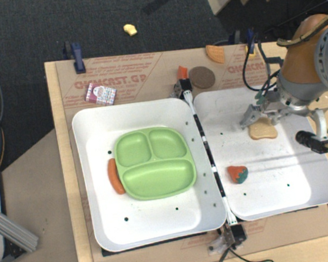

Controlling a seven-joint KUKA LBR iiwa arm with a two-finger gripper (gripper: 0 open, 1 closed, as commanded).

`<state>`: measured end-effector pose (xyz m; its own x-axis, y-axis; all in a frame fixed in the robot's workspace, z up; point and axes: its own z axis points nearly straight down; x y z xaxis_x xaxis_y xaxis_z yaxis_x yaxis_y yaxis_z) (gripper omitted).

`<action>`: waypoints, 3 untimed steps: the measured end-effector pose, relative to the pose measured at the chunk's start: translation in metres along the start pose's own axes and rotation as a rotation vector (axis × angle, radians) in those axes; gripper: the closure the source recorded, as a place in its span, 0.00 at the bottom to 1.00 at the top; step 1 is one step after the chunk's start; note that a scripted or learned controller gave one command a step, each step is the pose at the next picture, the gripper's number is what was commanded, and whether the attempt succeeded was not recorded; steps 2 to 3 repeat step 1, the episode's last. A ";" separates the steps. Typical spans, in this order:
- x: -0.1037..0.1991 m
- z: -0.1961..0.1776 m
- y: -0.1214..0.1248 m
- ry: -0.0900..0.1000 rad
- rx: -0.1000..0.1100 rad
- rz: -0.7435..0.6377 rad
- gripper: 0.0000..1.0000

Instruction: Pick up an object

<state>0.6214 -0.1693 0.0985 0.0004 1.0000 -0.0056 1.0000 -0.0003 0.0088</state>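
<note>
- The arm (306,59) comes in from the right, and its end effector (263,114) is low inside the right bin (290,195), near the bin's far edge.
- Directly under it lies a tan, bread-like slice (263,131), flat on the bin floor. The metal fingers (249,117) are splayed apart just above the slice's far edge, and nothing is caught between them.
- My read: this is the approach to a grasp. The end effector is open so it can straddle the slice, which looks like the intended pick.
- A flat piece like that gives little edge to bite on, so a slip is a real risk.
- Closer to the camera in the same bin sits a small strawberry toy (237,173), red with a teal cap, well apart from the end effector.
- The left bin (94,142) holds a green divided plate (154,162), with an orange sausage-like piece (115,176) touching its left rim.
- On the worktop (138,68) beyond the bins rest a brown disc (202,77) and a small printed packet (100,93).
</note>
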 end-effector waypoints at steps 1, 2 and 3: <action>-0.006 0.008 -0.019 0.006 0.012 0.000 0.00; -0.006 0.008 -0.019 0.006 0.012 0.000 0.00; -0.006 0.008 -0.019 0.006 0.012 0.000 0.00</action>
